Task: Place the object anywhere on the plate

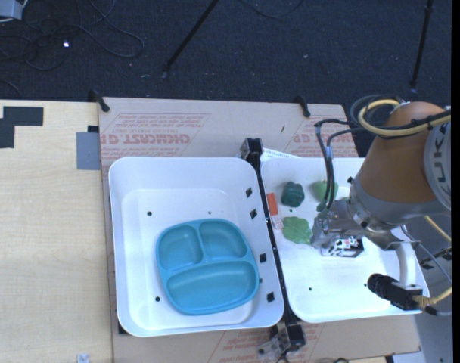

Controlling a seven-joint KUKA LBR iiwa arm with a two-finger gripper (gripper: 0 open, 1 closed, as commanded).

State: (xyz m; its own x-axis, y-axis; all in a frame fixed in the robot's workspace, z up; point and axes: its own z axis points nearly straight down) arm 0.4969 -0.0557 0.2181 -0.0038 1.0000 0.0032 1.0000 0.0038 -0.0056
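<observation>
the tool [337, 242] sits low in the right white bin [343, 301], right of centre frame, beside a pale green lumpy object [296, 229]; its state i cannot tell; this looks like the pick step; next comes a lift over the black divider [266, 233] to the blue sectioned plastic plate [207, 267], lower centre; room there is open.

**Bench and what rests on it**

A pale wooden bench [41, 233] carries a flat brown cardboard sheet [177, 131] with reversed red print. On the sheet sit two shallow white plastic bins, the left bin [132, 203] and the right bin [343, 301], touching along a black clip strip [264, 225].
</observation>
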